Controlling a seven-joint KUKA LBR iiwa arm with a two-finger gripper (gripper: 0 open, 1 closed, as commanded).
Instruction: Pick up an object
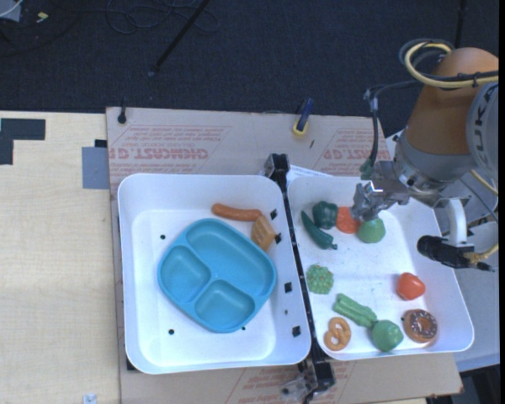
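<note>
My gripper (367, 205) hangs low over the far part of the right bin (454, 297). Directly below and touching its tip in this view are a light green ball (372, 231) and a small orange piece (346, 220). Left of them lie a dark green pepper (324, 214) and a thin green pod (318, 233). Nothing is visibly lifted off the bin floor.
The right bin also holds a broccoli floret (319, 279), red tomato (410, 286), green cucumber (354, 309), pretzel (337, 333), lime (386, 335) and donut (419, 326). In the left bin (139, 310) sit a blue divided plate (217, 273), an orange sausage (236, 212) and a brown pastry (263, 232).
</note>
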